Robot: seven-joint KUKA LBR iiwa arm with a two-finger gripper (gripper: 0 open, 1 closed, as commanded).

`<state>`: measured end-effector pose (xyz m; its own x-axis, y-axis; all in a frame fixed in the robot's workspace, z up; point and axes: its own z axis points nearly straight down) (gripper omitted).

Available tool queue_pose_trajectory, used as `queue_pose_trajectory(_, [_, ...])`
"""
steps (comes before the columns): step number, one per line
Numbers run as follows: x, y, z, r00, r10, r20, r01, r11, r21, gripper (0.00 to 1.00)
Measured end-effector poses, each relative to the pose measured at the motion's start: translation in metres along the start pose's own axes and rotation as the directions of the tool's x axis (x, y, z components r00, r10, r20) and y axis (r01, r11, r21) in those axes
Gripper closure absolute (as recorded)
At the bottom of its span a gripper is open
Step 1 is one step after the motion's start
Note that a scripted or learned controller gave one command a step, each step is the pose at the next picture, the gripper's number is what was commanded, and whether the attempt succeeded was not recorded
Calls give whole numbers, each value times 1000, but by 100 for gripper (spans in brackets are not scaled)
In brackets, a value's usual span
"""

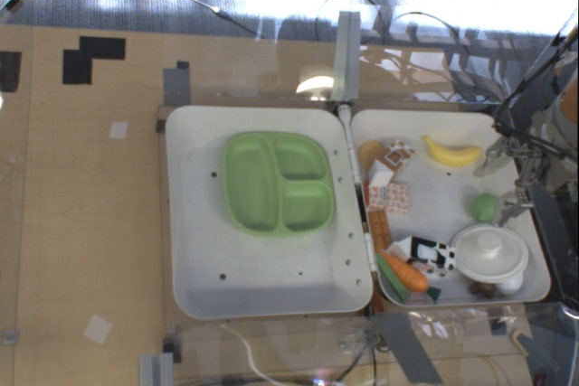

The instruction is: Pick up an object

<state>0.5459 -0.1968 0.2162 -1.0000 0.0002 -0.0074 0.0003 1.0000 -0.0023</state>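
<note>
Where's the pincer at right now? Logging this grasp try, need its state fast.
Pincer: at the right bin's right edge, between the banana and the green ball; open or shut cannot be told, nothing seen held.

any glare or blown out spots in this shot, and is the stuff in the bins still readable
Camera view: the top strip is overexposed, and a bright glare patch sits above the left bin; the green plate, banana and carrot read clearly; the gripper at the right edge looks soft and dim.
</note>
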Motion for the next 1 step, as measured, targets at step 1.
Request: queue_pose_trajectory(1, [-57,71,120,980,199,2,-199,980,-2,0])
